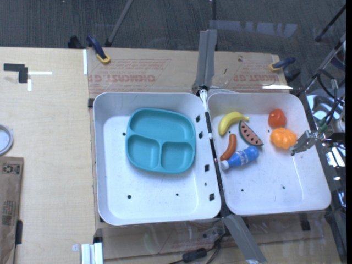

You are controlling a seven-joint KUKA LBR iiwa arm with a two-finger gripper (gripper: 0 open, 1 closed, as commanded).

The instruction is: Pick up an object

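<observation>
The right bin (264,199) holds a yellow banana (231,121), a watermelon slice (250,134), a red-brown sausage (229,147), a blue bottle (240,159), a red tomato (277,117) and an orange fruit (283,138). My gripper (302,144) reaches in low over the bin's right rim. Its tip sits just right of the orange fruit, close to it, and nothing is seen held in it.
The left bin (110,186) bears a teal divided plate (161,141). A grey post (206,59) rises behind the seam between the bins. Clamps (99,50) hold the cardboard at the back. Cables and frame parts crowd the right edge (330,114).
</observation>
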